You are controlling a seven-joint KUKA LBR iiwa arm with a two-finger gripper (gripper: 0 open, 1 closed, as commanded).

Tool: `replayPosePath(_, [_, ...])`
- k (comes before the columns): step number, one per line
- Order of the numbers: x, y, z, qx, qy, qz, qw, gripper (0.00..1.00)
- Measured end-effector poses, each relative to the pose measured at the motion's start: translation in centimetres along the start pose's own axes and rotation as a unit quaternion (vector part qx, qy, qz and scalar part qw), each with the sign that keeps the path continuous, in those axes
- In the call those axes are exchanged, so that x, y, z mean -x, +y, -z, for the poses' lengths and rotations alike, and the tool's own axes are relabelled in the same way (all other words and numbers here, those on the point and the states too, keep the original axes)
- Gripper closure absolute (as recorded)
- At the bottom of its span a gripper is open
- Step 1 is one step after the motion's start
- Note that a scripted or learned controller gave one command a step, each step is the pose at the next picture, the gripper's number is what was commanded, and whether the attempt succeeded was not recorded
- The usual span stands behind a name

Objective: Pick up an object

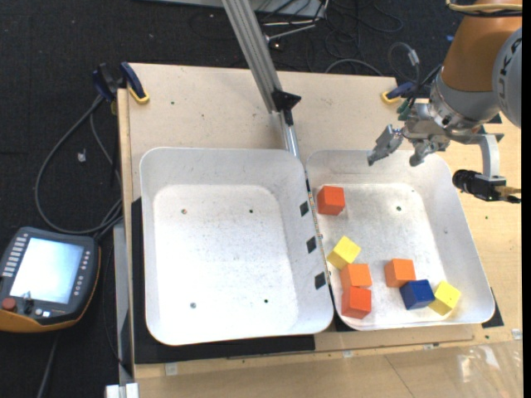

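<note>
Camera view: looks down at a slant on both bins; the arm (485, 48) enters from the right.
Gripper: the gripper (400, 152) hangs over the far rim of the right bin (465, 222), its two fingers spread apart with nothing between them.
Fingers: one finger (383, 148) points down and left, the other (419, 150) sits just to its right.
Nearest cube: an orange cube (331, 200) lies alone in the far left part of the right bin, well apart from the gripper, its edges roughly square with the bin walls.
Near cluster: a yellow cube (343, 251) sits turned corner-on; just beside it two more orange cubes (358, 289) lie in a row whose long axis runs from far to near.
Right group: another orange cube (400, 271) touches a blue cube (416, 293), with a second yellow cube (446, 297) just beside it near the bin's near right corner.
Left bin: the left bin (158, 222) lies alongside.
Bench edge: a handheld control pendant (46, 276) rests on the far left.
</note>
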State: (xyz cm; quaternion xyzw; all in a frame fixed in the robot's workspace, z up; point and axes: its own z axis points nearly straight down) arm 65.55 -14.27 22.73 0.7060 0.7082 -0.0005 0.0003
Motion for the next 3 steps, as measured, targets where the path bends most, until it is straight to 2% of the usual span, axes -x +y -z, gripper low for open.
replayPosePath(1, [-0.4,-7.6,-4.3,-0.004,0.001,-0.003,1.0,0.0])
replayPosePath(2, [7.4,-2.6,-12.6,-0.001,-0.001,-0.004,1.0,0.0])
replayPosePath(3, [7.0,-2.3,-11.0,0.003,-0.001,-0.002,1.0,1.0])
